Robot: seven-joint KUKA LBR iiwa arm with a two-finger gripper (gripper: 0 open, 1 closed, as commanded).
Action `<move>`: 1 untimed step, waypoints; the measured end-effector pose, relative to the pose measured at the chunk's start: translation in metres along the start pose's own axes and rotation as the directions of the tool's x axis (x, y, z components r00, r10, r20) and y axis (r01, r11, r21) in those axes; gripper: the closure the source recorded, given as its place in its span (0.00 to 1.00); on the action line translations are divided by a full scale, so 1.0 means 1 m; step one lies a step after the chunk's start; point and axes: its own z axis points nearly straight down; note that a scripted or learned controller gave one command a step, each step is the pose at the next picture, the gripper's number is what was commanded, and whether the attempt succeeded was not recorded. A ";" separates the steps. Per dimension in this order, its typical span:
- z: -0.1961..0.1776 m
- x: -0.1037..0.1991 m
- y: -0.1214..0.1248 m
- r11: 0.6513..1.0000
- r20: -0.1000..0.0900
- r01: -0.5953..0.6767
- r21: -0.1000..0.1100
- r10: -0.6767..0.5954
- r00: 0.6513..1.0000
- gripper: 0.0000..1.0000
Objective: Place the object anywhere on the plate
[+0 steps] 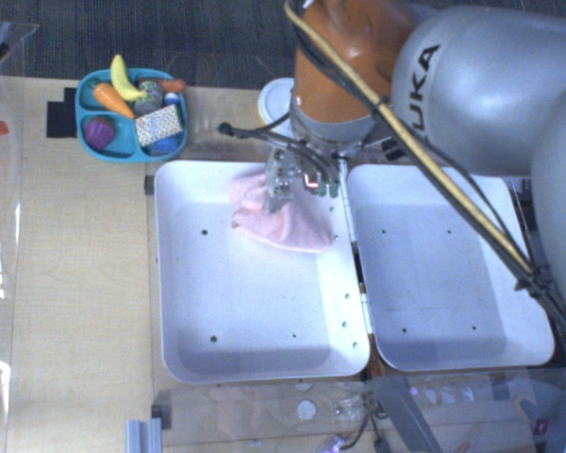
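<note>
A pale pink plate (pixel 292 226) lies in the far right corner of the left bin (pixel 217 300). My gripper (pixel 283 189) hangs straight down over the plate's far edge, with its tip low and close to or touching the pink surface. The wrist and its orange band (pixel 344 41) cover the plate's back rim. I cannot make out any separate object at the gripper's tip or on the visible part of the plate.
The right bin (pixel 453 281) sits beside the left one, under the arm. A blue divided tray (pixel 132 116) with toy food stands on the bench beyond the left bin's far left corner. A white round thing (pixel 275 100) peeks out behind the wrist.
</note>
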 end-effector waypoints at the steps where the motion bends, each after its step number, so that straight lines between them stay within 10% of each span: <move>1: 0.006 0.024 0.045 1.000 -0.001 0.000 0.000 0.000 1.000 1.00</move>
